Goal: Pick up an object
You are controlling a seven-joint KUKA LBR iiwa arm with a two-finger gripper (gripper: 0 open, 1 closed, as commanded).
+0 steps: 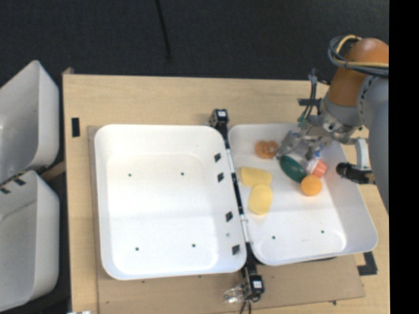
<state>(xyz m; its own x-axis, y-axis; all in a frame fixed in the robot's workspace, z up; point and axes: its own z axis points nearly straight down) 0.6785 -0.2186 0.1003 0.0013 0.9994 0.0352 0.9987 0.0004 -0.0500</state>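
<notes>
My gripper [300, 150] hangs over the back of the right bin [353, 231], open, with its fingers spread just above a dark green object [292, 169]. Nothing is held between the fingers. Left of it lies an orange ring-shaped piece [265, 150]. An orange ball [311, 186] rests just in front of the gripper, and a small red and white item [319, 168] lies right next to the green object. Two yellow pieces [255, 176] [260, 199] lie near the bin's left wall.
The left bin [105, 175] stands beside the right one, the two joined by a row of black clips [229, 195]. The arm [350, 77] comes in from the back right. White containers [26, 116] sit off the bench at far left.
</notes>
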